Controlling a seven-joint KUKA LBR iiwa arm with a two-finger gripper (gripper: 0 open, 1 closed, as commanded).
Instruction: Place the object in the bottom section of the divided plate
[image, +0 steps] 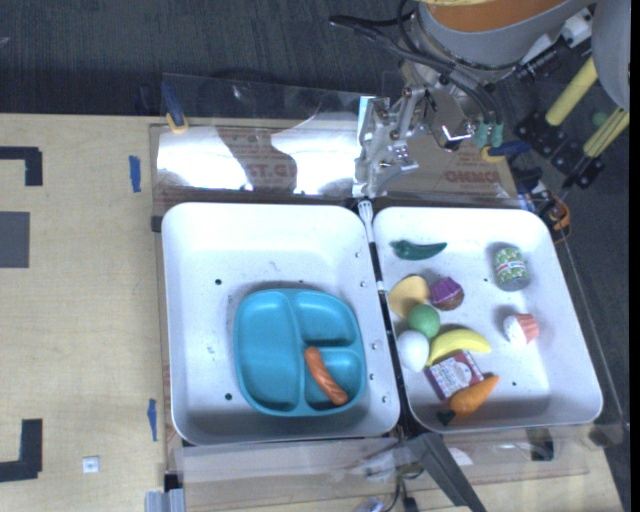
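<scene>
One slim orange sausage (325, 374) aslant in the teal divided plate (262, 350).

Robot lab — taped bench (80, 300), white bins (190, 300), toy food (460, 343).

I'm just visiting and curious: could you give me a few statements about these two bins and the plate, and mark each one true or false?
1. The blue divided plate sits in the left bin. True.
2. A toy sausage lies in one of the plate's sections. True.
3. The banana lies on the plate. False: it is in the right bin.
4. The gripper is down inside the right bin. False: it is above the bins' far edge.
5. The green pepper lies in the left bin. False: right bin.
</scene>
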